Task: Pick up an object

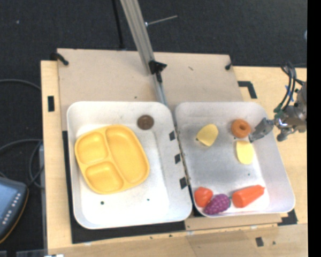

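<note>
The end effector hangs at the right bin's far edge — whether it is apart or together cannot be told. The nearest candidate, an orange ring, lies just beside it among scattered toy food — all within reach.

Evenly and brightly lit from above, without strong directional shadows. Slightly washed out on the two white bins, with mild glare across the floor of the right-hand one and little surface detail left. Very dark around the bench, nearly featureless black there. Soft throughout and low in resolution, with fuzzy outlines on the small items and visible colour fringing. Blurred and hard to read at the right, around the gripper. Faint, short shadows under the yellow tray.
</note>
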Available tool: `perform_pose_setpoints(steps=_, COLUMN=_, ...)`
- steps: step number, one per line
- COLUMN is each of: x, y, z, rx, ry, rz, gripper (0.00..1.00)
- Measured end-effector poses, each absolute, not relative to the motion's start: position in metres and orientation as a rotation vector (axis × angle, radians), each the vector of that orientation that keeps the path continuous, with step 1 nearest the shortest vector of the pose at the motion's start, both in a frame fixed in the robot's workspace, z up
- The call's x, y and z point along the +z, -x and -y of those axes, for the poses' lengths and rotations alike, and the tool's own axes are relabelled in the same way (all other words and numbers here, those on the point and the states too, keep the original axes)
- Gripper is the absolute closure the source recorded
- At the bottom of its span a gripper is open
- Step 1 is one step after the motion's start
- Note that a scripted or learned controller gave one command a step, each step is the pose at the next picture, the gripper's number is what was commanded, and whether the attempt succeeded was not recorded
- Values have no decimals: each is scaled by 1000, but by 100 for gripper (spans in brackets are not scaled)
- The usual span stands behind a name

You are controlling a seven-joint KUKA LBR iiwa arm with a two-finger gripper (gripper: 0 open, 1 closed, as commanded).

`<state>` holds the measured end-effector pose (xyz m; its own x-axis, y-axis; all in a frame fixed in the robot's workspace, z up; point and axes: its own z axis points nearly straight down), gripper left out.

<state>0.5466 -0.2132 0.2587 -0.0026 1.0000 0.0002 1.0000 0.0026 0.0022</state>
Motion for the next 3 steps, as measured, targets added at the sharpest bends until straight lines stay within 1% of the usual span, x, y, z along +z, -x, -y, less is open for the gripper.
perform_pose_setpoints(steps=1, x=131, y=-554, z=157, rx=-6, ry=-2220, rz=-2230, gripper=0)
perform_pose_setpoints(steps=2, x=147, y=-556, z=158, rx=6, ry=-2219, rz=-2221, gripper=100)
perform_pose_setpoints(steps=3, x=260, y=-641, z=91, rx=13, ry=-2205, rz=-2224, gripper=100)
